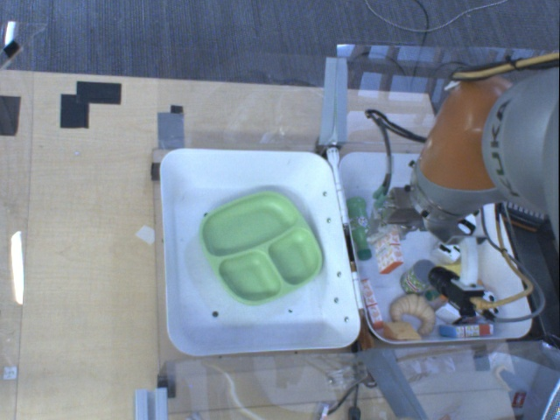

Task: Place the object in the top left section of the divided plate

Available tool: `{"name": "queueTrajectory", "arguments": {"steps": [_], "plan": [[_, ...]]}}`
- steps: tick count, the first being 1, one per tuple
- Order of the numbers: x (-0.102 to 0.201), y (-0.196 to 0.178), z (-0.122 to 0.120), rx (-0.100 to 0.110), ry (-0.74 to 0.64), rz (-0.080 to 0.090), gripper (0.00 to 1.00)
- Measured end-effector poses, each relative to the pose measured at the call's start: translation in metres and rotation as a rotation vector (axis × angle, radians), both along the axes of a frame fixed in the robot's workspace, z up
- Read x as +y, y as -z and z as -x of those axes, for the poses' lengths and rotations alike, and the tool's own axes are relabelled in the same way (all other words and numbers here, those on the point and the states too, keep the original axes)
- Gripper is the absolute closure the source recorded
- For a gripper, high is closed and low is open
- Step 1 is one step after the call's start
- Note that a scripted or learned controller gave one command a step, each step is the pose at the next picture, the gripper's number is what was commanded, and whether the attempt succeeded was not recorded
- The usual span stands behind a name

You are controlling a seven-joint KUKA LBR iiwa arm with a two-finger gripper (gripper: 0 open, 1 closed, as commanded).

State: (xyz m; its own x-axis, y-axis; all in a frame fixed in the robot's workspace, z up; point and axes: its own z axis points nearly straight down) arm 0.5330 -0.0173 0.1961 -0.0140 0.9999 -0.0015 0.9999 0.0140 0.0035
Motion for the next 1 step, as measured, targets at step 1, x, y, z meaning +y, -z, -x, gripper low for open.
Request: {"name": "queueTrajectory", "arguments": {"steps": [1], "plan": [[0.0696,0.0113,-0.0076,0.0,-0.158,-0.002,1.0]]}}
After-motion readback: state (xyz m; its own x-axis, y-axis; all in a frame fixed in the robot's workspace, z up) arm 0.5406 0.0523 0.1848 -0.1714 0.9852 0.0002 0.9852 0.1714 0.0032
